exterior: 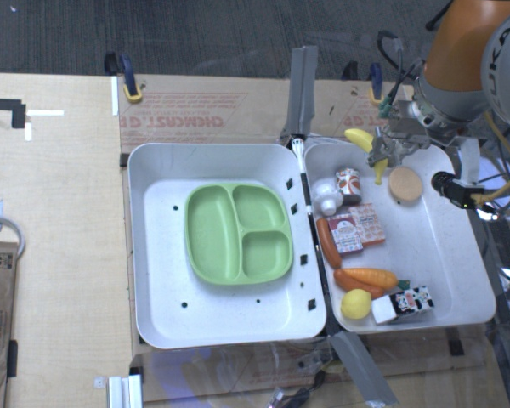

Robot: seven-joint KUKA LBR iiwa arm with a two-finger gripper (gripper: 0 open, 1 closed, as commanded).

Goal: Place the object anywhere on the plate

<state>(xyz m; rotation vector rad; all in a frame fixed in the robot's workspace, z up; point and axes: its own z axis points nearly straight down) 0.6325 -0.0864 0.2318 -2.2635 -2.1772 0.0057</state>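
A yellow banana [359, 138] lies at the far edge of the right bin [459, 253], curved, its tip beside the gripper [381, 151]. The green divided plate [238, 232] sits in the middle of the left bin [153, 253], with bare white floor all round. Whether the gripper's fingers are spread or pinching the banana, I cannot tell.

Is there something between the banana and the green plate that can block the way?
Yes: the two bins' walls meet between the banana by the tool and the plate. The banana must pass over them; nothing else visible blocks.
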